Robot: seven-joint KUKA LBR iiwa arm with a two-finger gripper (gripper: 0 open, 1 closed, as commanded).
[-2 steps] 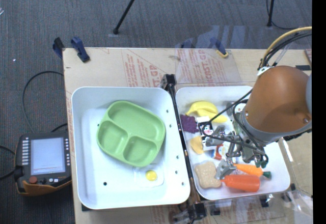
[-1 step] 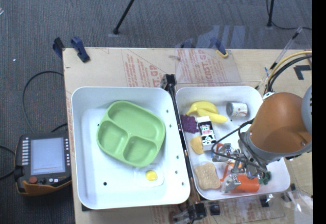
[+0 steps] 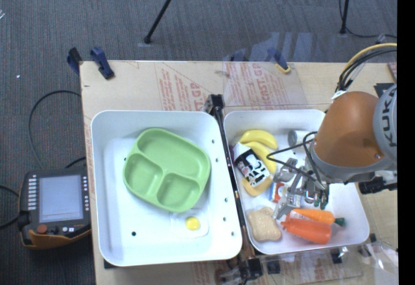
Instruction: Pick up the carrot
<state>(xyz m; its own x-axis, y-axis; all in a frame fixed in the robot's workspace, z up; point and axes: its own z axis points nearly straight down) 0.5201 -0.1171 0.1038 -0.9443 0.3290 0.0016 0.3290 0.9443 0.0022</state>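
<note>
Dark grey carpet all round, with tripod legs (image 3: 167, 0) at the top and a teach pendant (image 3: 55, 203) lying at the left. Brown bench (image 3: 162, 83) in the middle, printed with red lettering, clamped at its far edge by blue clips (image 3: 100, 63).

On the bench, two white bins side by side. Left bin (image 3: 98, 148): a green divided plate (image 3: 167, 170), tilted slightly, and just beside its near edge a small yellow round piece (image 3: 192, 223).

Right bin (image 3: 279, 111): a banana (image 3: 258, 141) at the far left, touching a black-and-white packet (image 3: 253, 170) below it; a small grey item (image 3: 293, 137) near the far wall; a tan, bread-like lump (image 3: 264, 224) at the near side.

Carrot (image 3: 314, 216) at the near right of the right bin, lying roughly level, green tip pointing right. Directly below it, touching, a second orange piece (image 3: 306, 230) of much the same shape.

Reaching in from the right, the arm (image 3: 347, 135), orange band over the right bin. Tool (image 3: 288, 203) low over the middle of that bin, just beside the carrot's left end, between the packet and the carrot. Cannot tell whether apart or together: too cluttered and blurred there. Nothing visibly gripped.
</note>
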